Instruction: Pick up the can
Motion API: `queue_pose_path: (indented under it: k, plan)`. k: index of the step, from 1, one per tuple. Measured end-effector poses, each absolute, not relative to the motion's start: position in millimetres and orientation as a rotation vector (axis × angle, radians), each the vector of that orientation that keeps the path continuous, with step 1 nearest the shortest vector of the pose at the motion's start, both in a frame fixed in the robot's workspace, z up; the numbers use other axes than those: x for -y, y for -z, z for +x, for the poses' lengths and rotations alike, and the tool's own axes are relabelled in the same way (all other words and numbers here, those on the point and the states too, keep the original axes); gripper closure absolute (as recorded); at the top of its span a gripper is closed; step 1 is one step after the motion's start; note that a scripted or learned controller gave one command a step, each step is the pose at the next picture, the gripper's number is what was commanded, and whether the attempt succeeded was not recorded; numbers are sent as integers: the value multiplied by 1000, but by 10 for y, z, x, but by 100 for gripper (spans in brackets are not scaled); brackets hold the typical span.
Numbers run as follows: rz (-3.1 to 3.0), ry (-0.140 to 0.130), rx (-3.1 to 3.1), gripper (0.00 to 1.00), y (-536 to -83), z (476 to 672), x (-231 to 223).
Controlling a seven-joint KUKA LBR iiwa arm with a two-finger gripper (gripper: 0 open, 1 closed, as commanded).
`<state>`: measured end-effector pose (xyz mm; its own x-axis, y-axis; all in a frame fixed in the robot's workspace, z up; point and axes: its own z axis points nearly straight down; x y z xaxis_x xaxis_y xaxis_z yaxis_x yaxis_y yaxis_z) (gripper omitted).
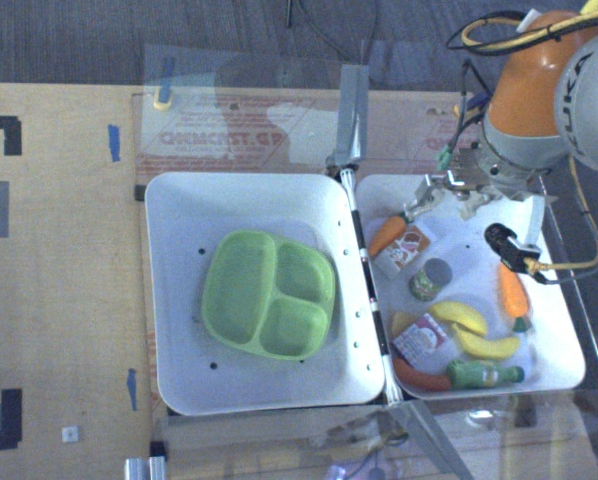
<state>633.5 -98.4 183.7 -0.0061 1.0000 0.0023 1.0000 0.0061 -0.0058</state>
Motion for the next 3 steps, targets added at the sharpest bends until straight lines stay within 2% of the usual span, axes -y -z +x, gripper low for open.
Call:
queue_pose_path:
  k: [1, 2, 3]
  plan:
    - [-2251, -3, 2187, 0, -1680, 6392, 1429]
    - [-2182, 18, 2281, 0, -1143, 5969, 1252]
    - [-1956, 31, 2528, 0, -1085, 5966, 1085]
